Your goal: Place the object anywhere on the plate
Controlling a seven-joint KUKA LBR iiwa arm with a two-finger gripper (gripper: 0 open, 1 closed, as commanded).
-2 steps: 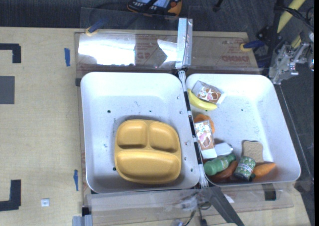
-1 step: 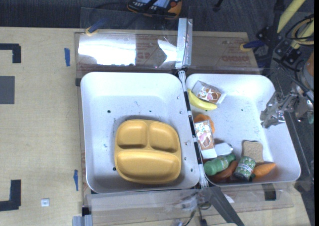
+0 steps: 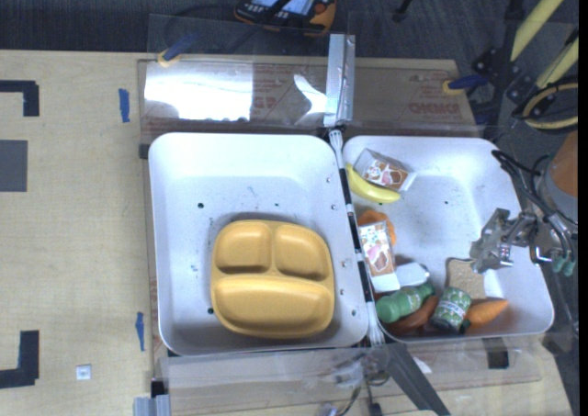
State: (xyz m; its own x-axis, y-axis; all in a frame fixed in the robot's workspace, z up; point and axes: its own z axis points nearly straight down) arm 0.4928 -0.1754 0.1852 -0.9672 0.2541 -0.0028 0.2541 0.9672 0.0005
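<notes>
The step in hand looks like the reach: the pincer [image 3: 490, 249] hangs over the right bin [image 3: 432, 189], near its right wall, with nothing visible between its fingers. Whether those fingers stand apart or together I cannot tell; the metal is small and cluttered by cables

The plate [image 3: 273, 276], a yellow sectioned one with three compartments, lies in the left bin [image 3: 179, 221] toward the front, and none of the objects sits on it. The candidate objects all lie in the right bin: a banana [image 3: 372, 189] with a small packet [image 3: 386, 169] resting on it at the back left, an upright carton [image 3: 378, 250] against the dividing wall, a green bottle [image 3: 401, 302] and a small green can [image 3: 452, 309] along the front edge, a tan slice like bread [image 3: 467, 276] just in front of the pincer, and an orange carrot-like piece [image 3: 487, 310] beside the can. Which of these is meant cannot be told; the bread slice is nearest the pincer

The next move, as I judge it, calls for a descent onto one object, a firm closure, then a lift and a carry leftward over the wall between bins to the plate. The front cluster is tightly packed, so a clean grasp there may be hard

The bins sit on a light wooden counter [image 3: 73, 221] marked with black and blue tape; beyond it lie dark carpet, a handheld control pendant [image 3: 285, 3], and tripod legs
</notes>
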